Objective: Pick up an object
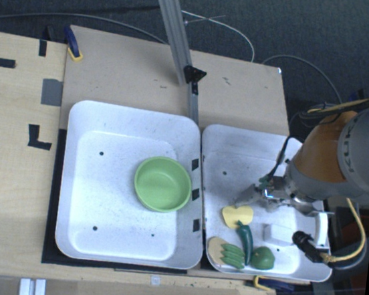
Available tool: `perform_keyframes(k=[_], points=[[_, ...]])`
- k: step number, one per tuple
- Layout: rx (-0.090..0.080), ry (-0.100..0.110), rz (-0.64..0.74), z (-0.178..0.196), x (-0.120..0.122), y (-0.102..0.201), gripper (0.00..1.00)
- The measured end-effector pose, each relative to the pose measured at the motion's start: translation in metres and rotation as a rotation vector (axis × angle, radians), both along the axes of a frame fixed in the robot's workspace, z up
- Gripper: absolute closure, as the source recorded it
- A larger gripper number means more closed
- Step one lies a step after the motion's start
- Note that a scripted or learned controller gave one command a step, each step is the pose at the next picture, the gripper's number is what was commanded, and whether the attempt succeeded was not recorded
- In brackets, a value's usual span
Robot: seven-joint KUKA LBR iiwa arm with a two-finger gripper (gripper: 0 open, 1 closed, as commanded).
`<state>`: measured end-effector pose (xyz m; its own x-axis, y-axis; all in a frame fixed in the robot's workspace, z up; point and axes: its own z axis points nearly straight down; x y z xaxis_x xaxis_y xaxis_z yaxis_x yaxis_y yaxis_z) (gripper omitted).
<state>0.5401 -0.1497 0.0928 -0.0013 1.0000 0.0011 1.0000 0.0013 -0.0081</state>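
Two shallow white bins sit side by side on the wooden surface: the left bin carries a round green plastic bowl, the right bin a cluster of small things along its near edge. That cluster is a pale yellow rounded piece, a dark green pepper-shaped toy, a small green ball and a green leafy item on a tan disc. The fingers hang low in the right bin, just above and slightly right of the yellow piece; whether they are spread or closed cannot be told, and nothing is seen between them. The yellow piece is the nearest candidate, lying just toward the near edge from the fingers. The pepper's long axis runs roughly toward the near rim.
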Motion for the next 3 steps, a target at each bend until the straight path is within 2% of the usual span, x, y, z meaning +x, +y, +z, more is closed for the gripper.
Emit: perform_keyframes(k=[1,2,3], points=[[0.000,-0.004,0.001,0.013,0.001,0.000,1.00],[-0.003,-0.012,0.000,0.076,0.001,-0.003,1.00],[-0.002,-0.011,-0.001,0.122,-0.005,-0.008,1.00]])
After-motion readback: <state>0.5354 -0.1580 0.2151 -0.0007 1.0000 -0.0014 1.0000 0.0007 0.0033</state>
